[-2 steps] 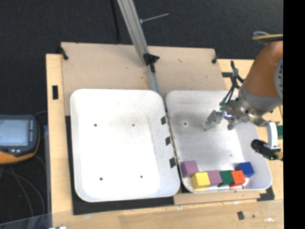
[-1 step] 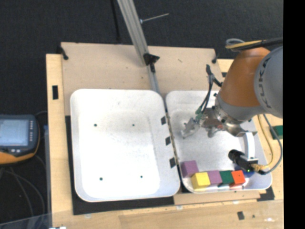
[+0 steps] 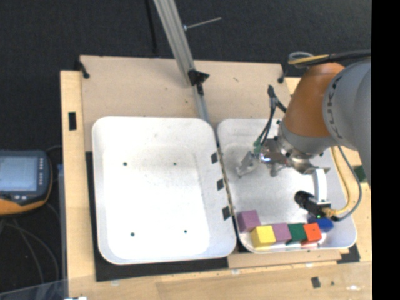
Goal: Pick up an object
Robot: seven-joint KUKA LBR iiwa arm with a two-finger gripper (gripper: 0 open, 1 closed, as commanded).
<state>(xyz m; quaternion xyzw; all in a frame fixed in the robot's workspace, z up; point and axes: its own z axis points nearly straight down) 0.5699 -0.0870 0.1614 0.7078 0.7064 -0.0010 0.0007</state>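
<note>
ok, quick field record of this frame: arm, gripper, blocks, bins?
arm: reaches in from the right, over the right bin
gripper: above the right bin's upper left part, nothing seen between its fingers
blocks: purple block, yellow block, second purple block, orange block, grouped at the right bin's near edge
left bin: beside the right bin

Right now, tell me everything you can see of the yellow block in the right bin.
The yellow block is a small cube, plain and matte, of solid colour like painted wood or plastic. It sits flat on the floor of the right bin, close to the near rim, in a row of blocks. The pale purple block meets its right side, and another purple block sits just behind its left corner, seemingly touching. The claw hangs well behind it, farther up the bin, not touching it.
</note>
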